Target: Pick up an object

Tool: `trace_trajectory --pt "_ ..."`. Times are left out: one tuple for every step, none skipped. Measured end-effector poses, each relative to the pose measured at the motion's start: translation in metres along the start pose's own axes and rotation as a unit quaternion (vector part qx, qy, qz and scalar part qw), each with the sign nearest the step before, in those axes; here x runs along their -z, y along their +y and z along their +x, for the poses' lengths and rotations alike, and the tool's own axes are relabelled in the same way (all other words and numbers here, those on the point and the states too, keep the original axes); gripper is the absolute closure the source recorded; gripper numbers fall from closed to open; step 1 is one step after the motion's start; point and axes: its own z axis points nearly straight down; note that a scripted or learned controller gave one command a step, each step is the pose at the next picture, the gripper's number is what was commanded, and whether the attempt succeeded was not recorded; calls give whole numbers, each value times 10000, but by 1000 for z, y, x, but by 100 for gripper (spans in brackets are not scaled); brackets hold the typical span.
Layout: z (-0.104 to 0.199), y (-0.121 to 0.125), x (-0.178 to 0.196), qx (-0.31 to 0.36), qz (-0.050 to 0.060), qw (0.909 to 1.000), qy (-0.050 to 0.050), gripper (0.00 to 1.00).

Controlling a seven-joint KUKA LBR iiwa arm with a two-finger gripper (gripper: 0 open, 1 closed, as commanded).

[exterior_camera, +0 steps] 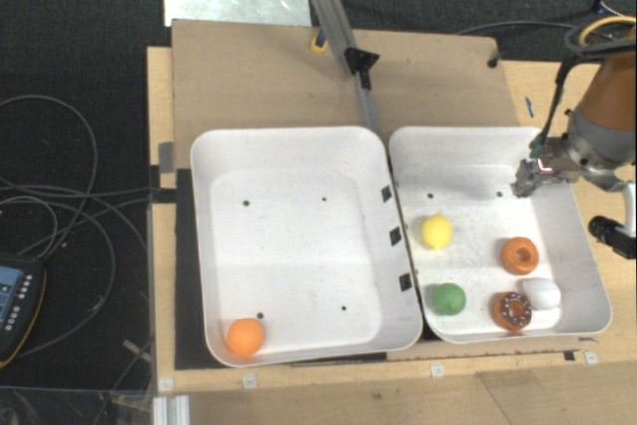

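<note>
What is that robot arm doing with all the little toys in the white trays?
It is trying to pick one up. The grey arm with the orange band reaches in from the right, and its end effector hangs over the upper right part of the right shallow white bin. That bin holds a yellow ball, a green ball, an orange ring doughnut, a brown sprinkled doughnut and a small white object. An orange ball sits alone in the left white bin.
</note>
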Motion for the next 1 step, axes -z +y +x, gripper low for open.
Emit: trace_trajectory --pt "-6 -2 64 4 -11 10000 -7 100"
